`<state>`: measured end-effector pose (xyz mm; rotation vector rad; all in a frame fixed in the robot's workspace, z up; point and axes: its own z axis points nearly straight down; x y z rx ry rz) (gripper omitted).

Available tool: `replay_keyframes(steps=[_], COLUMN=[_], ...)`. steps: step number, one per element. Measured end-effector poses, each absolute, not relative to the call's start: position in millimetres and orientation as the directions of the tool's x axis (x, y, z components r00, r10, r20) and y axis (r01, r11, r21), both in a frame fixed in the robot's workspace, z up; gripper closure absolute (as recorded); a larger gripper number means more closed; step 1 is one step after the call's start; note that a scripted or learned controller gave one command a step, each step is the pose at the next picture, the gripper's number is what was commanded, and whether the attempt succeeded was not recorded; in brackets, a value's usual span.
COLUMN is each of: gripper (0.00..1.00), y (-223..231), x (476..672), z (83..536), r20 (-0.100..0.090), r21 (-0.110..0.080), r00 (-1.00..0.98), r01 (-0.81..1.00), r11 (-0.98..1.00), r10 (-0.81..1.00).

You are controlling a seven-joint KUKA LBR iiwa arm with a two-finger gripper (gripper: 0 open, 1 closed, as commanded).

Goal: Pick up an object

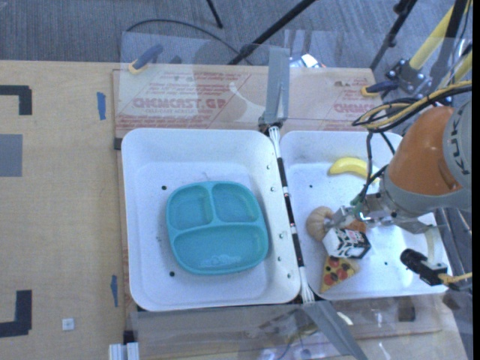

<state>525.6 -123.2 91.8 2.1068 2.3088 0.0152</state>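
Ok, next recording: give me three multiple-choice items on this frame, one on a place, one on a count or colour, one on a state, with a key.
1. Where does the teal divided plate lie?
A. In the left bin
B. In the right bin
C. On the wooden bench outside the bins

2. How many compartments does that plate have?
A. Two
B. Three
C. Five

3. How does the pizza slice toy lie?
A. Standing upright on its crust
B. Flat on the bin floor
C. Lifted above the bin

Key: 1 A, the plate sits on the floor of the left bin. 2 B, two small wells at the top and one wide well below. 3 B, it lies flat in the right bin, just below the hand, with the banana further up.
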Motion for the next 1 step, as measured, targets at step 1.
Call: replay_keyframes(steps=[1], gripper=[1.0], y=[-124.4], x=[523.1], z=[97.5], r20=[-0.003], r21=[0.012], r00=[-0.087], r01=[0.996], r11=[0.088], r10=[0.996])
